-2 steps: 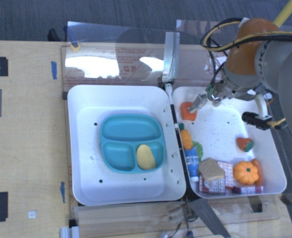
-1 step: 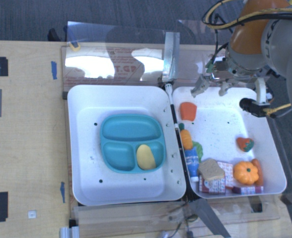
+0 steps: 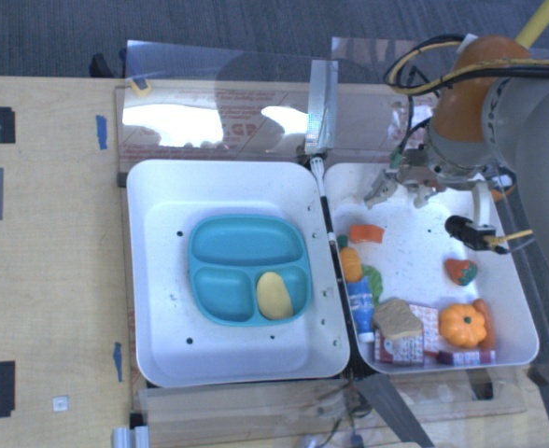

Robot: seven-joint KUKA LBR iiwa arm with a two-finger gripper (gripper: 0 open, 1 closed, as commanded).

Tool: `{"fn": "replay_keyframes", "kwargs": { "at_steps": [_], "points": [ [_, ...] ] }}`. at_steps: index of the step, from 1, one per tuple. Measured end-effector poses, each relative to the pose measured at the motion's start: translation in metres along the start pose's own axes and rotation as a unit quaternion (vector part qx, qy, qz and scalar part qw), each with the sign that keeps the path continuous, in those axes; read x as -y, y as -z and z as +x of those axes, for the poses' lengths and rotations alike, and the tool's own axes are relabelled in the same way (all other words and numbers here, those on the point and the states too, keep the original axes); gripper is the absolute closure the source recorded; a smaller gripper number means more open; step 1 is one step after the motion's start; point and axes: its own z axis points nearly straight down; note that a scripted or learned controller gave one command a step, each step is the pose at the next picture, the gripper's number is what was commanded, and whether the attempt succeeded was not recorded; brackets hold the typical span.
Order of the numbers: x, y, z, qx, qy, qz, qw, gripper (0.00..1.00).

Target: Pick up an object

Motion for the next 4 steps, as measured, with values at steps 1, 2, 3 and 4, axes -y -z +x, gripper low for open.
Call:
{"fn": "replay_keyframes", "kwargs": {
  "at_steps": [1, 2, 3, 4],
  "points": [
    [0.000, 0.111, -0.015, 0.000, -0.024, -0.004, 0.9997, 0.00],
    [0.005, -0.001, 0.027, -0.003, 0.038, 0.008, 0.9992, 0.00],
    [0.014, 0.088, 0.040, 0.000, 0.155, -0.001, 0.9880, 0.00],
    [0.018, -0.013, 0.019, -0.001, 0.241, 0.000, 0.9706, 0.00]
  ]
}}
